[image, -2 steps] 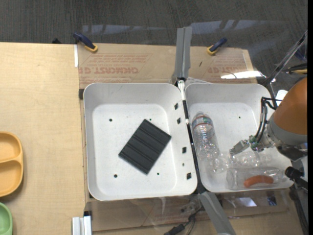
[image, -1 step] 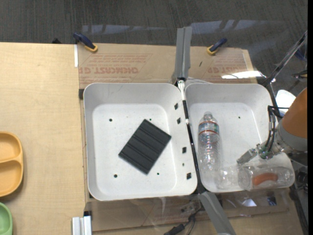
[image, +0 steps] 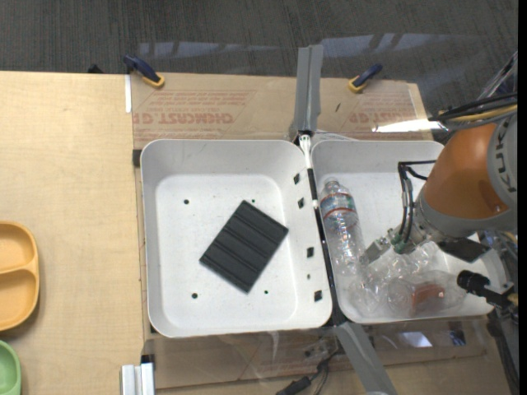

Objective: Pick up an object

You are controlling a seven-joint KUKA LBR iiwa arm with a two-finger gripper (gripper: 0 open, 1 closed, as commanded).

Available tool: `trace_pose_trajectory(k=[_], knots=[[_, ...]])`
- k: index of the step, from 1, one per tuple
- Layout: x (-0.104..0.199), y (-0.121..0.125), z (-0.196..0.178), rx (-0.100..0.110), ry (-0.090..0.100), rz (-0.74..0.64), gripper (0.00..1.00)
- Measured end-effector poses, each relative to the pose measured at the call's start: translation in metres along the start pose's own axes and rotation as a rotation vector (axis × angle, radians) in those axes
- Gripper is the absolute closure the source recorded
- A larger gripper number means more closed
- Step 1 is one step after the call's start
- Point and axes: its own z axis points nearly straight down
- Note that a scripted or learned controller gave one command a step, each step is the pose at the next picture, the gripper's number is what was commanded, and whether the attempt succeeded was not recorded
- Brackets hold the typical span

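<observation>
A black ribbed rectangular pad (image: 244, 245) lies tilted in the middle of the left bin (image: 156, 220). In the right bin (image: 370, 159) a clear plastic water bottle (image: 339, 220) lies along the left wall. Crumpled clear plastic packaging (image: 403, 282) with a reddish-brown item (image: 428, 296) inside fills that bin's near part. My gripper (image: 394, 243) reaches down from the orange-banded wrist (image: 465, 179) into the right bin. It sits at the upper edge of the clear packaging, just right of the bottle.
A tan wooden table top (image: 66, 179) lies left of the bins, with an orange divided dish (image: 16, 274) and a green dish (image: 6, 369) at its left edge. Cardboard (image: 214, 109) held by clamps lies behind the bins. Cables run at the right.
</observation>
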Motion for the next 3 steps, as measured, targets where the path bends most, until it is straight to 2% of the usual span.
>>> trace_pose_trajectory(k=[1,2,3], knots=[[-0.027,0.017,-0.029,0.002,0.009,0.004,0.0],[-0.044,-0.033,-0.043,0.002,0.009,0.069,0.0],[-0.037,0.049,0.003,0.004,0.01,0.111,0.0]])
